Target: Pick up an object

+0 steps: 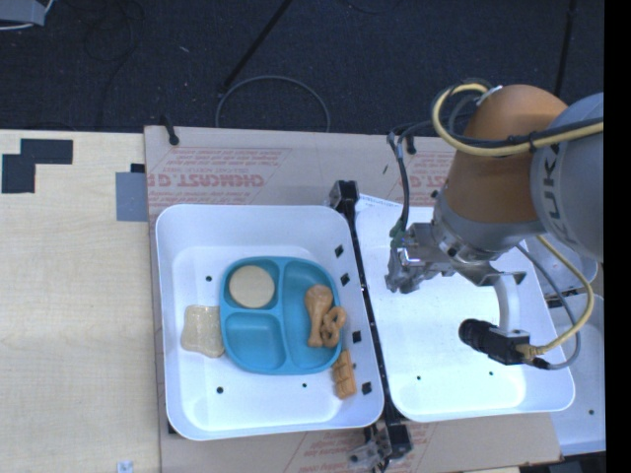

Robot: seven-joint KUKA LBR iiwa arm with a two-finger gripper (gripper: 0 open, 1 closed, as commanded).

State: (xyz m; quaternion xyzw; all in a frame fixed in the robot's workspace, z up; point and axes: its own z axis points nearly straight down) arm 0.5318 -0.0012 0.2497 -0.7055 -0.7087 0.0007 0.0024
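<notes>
Gripper (406,276) over right bin (473,402), fingers blurred, open/closed can't tell, pretzel (323,315) on blue tray (258,348) in left bin (187,235), well apart

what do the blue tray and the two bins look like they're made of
Blue tray: likely moulded plastic, matte with a soft sheen; its three compartments have rounded, seamless walls. Left bin and right bin: probably smooth white plastic, slightly glossy, with rounded corners and bright reflections on the floor. Painted metal can't be ruled out.
</notes>
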